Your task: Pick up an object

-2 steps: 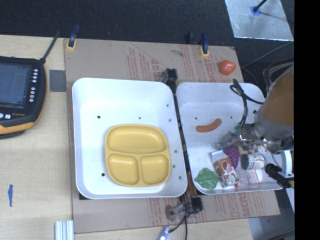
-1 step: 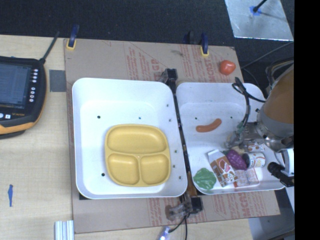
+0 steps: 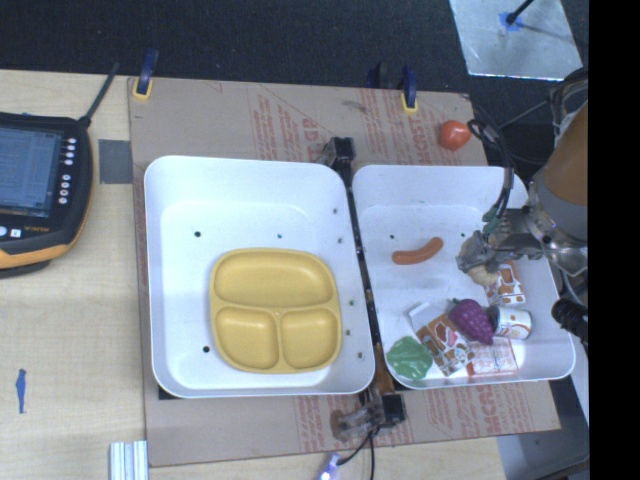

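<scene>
One gripper (image 3: 487,253) hangs low over the right-hand shallow white bin (image 3: 400,190), at its right side; whether it is open or closed I cannot tell, since it blurs into the clutter beneath it. Closest to it is a small red-and-white printed packet (image 3: 508,286), just near of it and perhaps touching. A slim orange-brown sausage-shaped toy (image 3: 417,252) lies to its left, apart, with its long axis running left to right and tilted slightly far at the right end. Nearer in the bin sit a purple bunch-of-grapes toy (image 3: 471,319), a flat printed card box (image 3: 443,341) and a green leaf-shaped piece (image 3: 408,357). My judgement: the packet needs the shortest reach.
</scene>
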Tool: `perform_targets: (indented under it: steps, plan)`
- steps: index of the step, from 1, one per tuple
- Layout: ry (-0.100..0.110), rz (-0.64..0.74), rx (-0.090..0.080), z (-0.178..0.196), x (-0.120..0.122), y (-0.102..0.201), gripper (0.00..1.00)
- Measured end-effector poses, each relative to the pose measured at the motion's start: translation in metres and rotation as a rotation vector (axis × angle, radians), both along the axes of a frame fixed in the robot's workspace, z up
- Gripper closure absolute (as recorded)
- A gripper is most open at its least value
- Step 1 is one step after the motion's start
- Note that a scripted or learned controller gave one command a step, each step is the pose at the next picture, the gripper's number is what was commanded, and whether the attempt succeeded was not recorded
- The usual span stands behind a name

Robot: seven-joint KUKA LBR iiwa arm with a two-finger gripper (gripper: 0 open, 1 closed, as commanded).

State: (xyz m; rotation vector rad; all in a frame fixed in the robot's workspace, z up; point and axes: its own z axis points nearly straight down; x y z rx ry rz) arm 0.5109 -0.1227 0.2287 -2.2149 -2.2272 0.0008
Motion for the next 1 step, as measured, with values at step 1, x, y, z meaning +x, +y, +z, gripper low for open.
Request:
perform_targets:
  steps: [1]
  plan:
    - [0.003,-0.001,0.001,0.0246,0.0400,0.0858,1.00]
